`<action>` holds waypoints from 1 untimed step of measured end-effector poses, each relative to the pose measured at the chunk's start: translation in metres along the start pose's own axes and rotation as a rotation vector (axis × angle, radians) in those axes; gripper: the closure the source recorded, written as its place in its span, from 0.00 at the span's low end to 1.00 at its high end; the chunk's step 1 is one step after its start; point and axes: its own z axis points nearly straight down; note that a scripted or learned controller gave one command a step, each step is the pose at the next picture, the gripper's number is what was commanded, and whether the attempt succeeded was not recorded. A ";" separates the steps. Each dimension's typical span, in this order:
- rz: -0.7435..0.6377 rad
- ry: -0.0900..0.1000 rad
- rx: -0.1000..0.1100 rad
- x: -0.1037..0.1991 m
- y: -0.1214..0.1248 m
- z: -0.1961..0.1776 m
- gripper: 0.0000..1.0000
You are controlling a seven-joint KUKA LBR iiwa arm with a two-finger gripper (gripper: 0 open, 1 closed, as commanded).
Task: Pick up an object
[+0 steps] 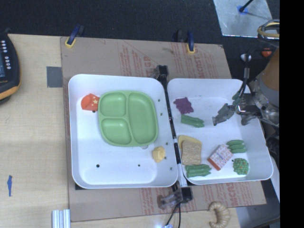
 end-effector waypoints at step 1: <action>-0.006 -0.004 -0.004 -0.012 0.147 0.112 0.00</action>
